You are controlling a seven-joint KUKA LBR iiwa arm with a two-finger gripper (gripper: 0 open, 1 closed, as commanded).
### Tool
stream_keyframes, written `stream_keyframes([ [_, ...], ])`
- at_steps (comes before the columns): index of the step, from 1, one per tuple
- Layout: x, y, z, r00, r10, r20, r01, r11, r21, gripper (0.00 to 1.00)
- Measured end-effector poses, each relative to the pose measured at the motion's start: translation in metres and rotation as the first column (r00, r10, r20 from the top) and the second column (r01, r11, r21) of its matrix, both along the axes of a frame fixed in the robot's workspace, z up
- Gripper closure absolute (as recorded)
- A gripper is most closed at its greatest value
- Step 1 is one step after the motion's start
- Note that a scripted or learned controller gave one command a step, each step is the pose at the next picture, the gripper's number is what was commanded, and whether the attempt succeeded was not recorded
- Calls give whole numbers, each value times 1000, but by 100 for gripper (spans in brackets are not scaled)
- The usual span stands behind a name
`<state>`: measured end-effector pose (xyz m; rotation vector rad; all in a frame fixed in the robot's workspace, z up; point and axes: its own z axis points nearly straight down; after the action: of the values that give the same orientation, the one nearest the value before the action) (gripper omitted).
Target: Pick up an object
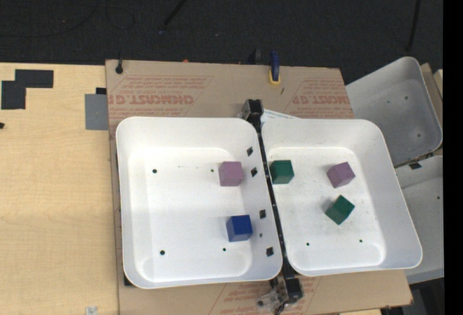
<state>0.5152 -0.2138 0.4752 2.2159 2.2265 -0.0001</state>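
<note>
The left bin [137, 234] holds a purple cube [231, 173] near its right wall and a blue cube [239, 227] lower down. In the right bin [391, 234] sit a green cube [281, 171] close to the dividing wall, a purple cube [340, 174] toward the right, and a second green cube [339, 209] below it, turned at an angle. All cubes rest on the bin floors, apart from one another.
The bins sit on a cardboard sheet [181, 93] on a wooden bench [51, 198]. Black clips [253, 112] join the bins along the middle. A grey-white plate [394, 103] lies at the right. A blue clamp [274, 67] holds the cardboard's far edge.
</note>
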Motion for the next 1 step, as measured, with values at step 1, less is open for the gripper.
stream_keyframes([
  [1,-23,0,20,1000,-5,0,5,1000,0,100],
])
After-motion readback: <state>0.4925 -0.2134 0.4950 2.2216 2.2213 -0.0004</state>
